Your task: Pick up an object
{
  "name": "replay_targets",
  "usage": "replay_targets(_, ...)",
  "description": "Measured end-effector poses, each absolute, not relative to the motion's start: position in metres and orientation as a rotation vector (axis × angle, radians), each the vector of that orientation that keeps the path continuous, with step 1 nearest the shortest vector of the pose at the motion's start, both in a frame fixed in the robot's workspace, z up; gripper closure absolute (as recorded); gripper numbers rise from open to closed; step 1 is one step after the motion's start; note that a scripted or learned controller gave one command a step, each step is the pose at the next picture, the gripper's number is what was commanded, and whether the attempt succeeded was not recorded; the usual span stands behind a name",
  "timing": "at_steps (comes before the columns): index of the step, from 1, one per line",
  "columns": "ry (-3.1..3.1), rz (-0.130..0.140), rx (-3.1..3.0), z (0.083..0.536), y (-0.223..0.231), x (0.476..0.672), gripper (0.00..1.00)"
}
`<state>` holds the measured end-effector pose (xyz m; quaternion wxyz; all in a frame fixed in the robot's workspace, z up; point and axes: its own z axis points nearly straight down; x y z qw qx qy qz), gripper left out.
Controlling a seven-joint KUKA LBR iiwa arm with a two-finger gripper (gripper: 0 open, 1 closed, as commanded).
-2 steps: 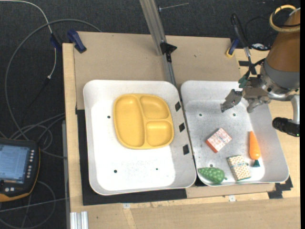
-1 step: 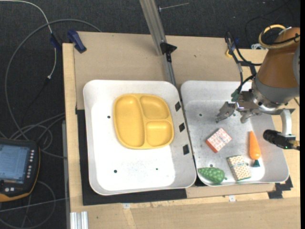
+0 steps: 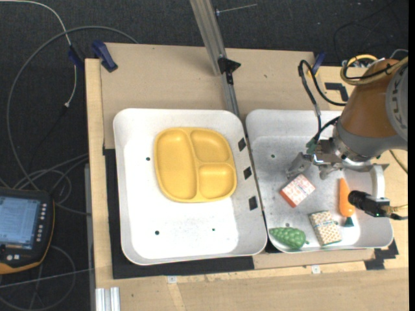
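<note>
Your gripper (image 3: 305, 164) hangs low in the right bin (image 3: 272, 135), just beyond the small red-and-white box (image 3: 297, 190), its likeliest target. Whether the fingers are apart, you cannot tell. The carrot (image 3: 345, 198), patterned block (image 3: 325, 227) and green toy (image 3: 288, 237) lie nearer the front.

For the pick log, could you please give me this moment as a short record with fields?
left bin: holds a yellow divided tray
right bin: orange-and-white box, carrot, patterned box, green leafy toy
arm: over the right bin
gripper: above the orange-and-white box, nothing seen between its fingers
pick: not yet made
</note>
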<state>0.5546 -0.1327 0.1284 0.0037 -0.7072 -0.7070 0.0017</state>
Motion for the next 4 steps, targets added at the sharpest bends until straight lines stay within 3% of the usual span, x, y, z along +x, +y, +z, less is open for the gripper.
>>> replay_targets(1, -2.223, -0.003, -2.22, 0.143, -0.132, 0.557, 1.0)
replay_targets(3, -2.227, -0.006, -2.224, 0.23, -0.132, 0.558, 1.0)
replay_targets(4, -2.226, -0.003, -2.211, 0.239, -0.081, 0.543, 1.0)
